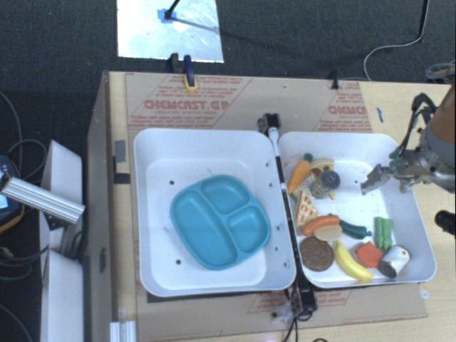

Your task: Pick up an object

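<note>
While no single item is marked out for picking, the candidates all lie in the right bin (410, 212), crowded toward its left and lower parts.

Right bin, upper left: toy carrot (299, 172), tilted, green top pointing up-right; just beside it a yellowish piece (322, 166) and a dark round-topped object (329, 179), too small to identify further.

Right bin, left wall: waffle-patterned wedge (306, 206), close against the divider.

Right bin, middle: hot dog in bun (322, 225), touching a dark green pepper-like piece (354, 228) on its right.

Right bin, lower edge: brown round patty or cookie (316, 253); yellow banana (351, 261) just beside it; orange-red block (369, 254); white-and-dark cylinder (392, 260) lying on its side; green ridged vegetable (383, 231) upright above them.

Gripper (372, 180): reaching in from the right over the bin's upper right area, above bare white floor, apart from every toy; nearest are the dark round-topped object to its left and the green vegetable below. Whether its fingers are apart or together cannot be told; nothing is seen between them.

Left bin (153, 191): holds a blue divided plate (219, 220), three compartments, set at an angle.

Bench surround: cardboard sheet (185, 105) with red print under both bins; reflective panel (169, 20) beyond.
</note>
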Motion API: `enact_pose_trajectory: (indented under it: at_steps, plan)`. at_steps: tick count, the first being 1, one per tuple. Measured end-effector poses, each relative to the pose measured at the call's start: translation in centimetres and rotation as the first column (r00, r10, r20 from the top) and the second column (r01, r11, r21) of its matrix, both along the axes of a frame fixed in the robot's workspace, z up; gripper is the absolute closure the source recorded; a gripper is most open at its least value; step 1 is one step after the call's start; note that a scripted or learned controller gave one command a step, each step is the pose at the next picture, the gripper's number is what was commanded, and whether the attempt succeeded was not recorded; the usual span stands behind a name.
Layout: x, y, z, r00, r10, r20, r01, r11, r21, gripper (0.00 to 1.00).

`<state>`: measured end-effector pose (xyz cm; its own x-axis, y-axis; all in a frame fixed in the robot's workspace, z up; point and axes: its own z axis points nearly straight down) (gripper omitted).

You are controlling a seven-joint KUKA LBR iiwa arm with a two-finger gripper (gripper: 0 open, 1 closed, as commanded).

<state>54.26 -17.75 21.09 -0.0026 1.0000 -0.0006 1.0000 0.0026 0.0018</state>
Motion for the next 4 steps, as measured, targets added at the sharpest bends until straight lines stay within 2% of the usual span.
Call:
enact_pose_trajectory:
  at_steps: [1, 2, 3, 4]
  plan:
    - [6.4, 2.5, -6.2, 1.0, -0.001, 0.013, 0.001, 1.0, -0.006, 0.0]
    - [8.0, 5.1, -7.0, 1.0, -0.002, 0.025, 0.002, 1.0, -0.005, 0.0]
    - [8.0, 5.2, -7.0, 1.0, -0.001, 0.024, 0.001, 1.0, -0.004, 0.0]
    - [9.1, 9.2, -8.3, 1.0, 0.002, 0.003, -0.002, 1.0, 0.001, 0.0]
